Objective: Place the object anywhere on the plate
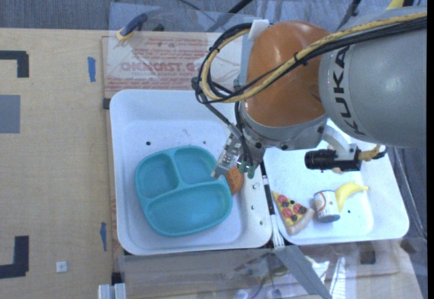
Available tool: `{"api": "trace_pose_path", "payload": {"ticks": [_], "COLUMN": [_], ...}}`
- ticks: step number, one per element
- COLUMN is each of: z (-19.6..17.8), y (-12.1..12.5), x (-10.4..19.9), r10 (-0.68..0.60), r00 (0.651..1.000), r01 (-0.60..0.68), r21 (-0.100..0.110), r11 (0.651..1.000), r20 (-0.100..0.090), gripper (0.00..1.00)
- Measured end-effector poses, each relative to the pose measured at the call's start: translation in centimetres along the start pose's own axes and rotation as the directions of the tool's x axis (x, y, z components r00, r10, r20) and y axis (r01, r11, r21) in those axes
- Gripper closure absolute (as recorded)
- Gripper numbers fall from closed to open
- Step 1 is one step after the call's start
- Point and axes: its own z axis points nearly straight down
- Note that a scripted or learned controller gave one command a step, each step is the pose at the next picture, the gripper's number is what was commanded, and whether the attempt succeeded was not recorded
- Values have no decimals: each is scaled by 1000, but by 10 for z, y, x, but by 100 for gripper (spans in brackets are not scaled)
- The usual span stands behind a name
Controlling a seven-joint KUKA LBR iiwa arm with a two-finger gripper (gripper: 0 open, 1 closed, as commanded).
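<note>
Camera view: orange object [234,180] just below jaws [230,167], at plate [182,190] rim.

The grey arm [380,81] reaches in from the right, its orange band [281,77] bulking above the wrist, the gripper [230,167] pointing down and leftward below it.

Teal three-compartment plastic plate [183,199]; white shallow plastic bins [129,121]; yellow toy banana [351,192]; red-spotted toy pizza slice [293,212]; orange-brown rounded object [235,181]
</note>
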Motion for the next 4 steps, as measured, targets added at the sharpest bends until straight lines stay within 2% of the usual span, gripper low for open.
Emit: {"api": "trace_pose_path", "payload": {"ticks": [1, 2, 3, 4], "z": [0, -10, -10, -21], "y": [0, 0, 0, 1], "x": [0, -1, -1, -3], "r10": [1, 2, 3, 4], "r00": [1000, 1000, 1000, 1000], "r01": [-1, -2, -3, -4], "r21": [0, -4, -4, -8], "r11": [1000, 1000, 1000, 1000], "r20": [0, 3, 3, 7], "gripper": [0, 100, 0, 100]}}
